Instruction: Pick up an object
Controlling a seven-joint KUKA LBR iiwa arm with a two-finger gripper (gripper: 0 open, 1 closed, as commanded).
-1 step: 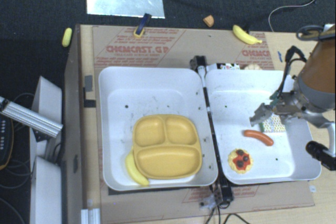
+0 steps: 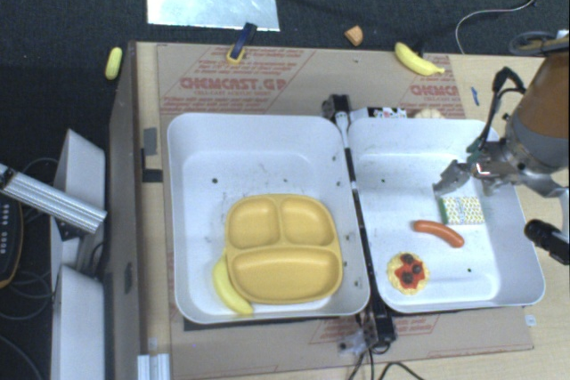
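I'm reaching in over the right bin (image 2: 508,280) from its far right side, gripper (image 2: 456,176) hanging over the upper right part of that bin. One finger (image 2: 448,179) is showing as a grey wedge pointing toward the divider; I can't tell if I'm released or clenched, and nothing is visibly sitting between the fingers.

Around me: the green-and-white patterned packet (image 2: 463,210) is lying just below and slightly right of the gripper, partly tucked under my wrist. The hot dog (image 2: 438,232) is lying just beyond the packet, below the gripper, angled, touching or nearly touching the packet's lower edge. The small pizza (image 2: 408,271) is sitting further below and a bit left, near the bin's front wall, apart from the hot dog. None of these is blocking the others.

Across the divider to my left, the left bin (image 2: 191,156) is holding a yellow divided plate (image 2: 283,246) with a banana (image 2: 228,287) lying against its lower left rim. Well clear of me.

Outside the bins, behind me on the cardboard: a second banana (image 2: 417,60) and a small tan piece (image 2: 354,35) on the carpet beyond it. A yellow object (image 2: 113,62) is lying far left off the board's corner
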